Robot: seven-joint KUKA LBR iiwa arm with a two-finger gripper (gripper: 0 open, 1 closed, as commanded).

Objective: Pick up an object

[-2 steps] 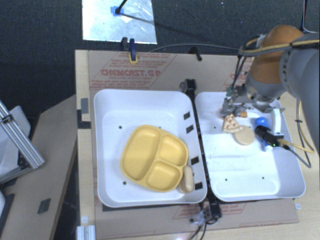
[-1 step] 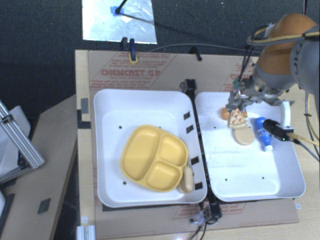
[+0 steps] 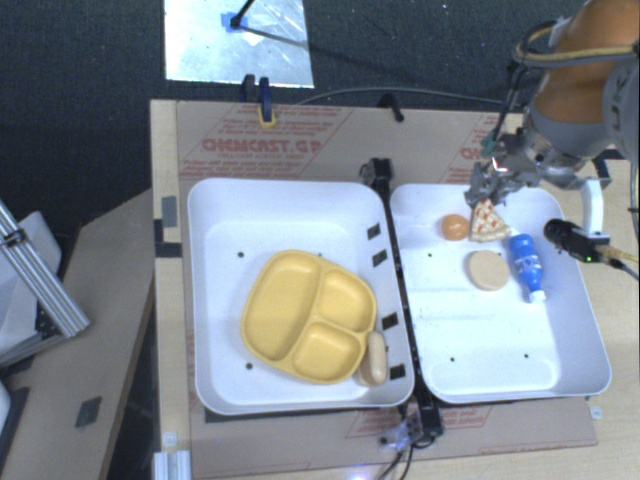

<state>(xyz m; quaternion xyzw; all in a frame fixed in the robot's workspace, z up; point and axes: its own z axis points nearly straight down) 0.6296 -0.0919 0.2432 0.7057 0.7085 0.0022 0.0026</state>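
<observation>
A pizza slice [image 3: 489,222], orange ball [image 3: 455,227], tan disc [image 3: 488,270] and blue bottle [image 3: 526,264] lying flat cluster at the right bin's [image 3: 500,368] far end.

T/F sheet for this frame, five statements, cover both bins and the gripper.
1. The yellow divided tray lies in the left bin. True.
2. The blue bottle lies in the left bin. False: it lies in the right bin.
3. The gripper is above the right bin's far edge, over the pizza slice. True.
4. The orange ball sits inside the yellow tray. False: it is in the right bin, beside the pizza slice.
5. The tan disc is left of the blue bottle. True.
</observation>
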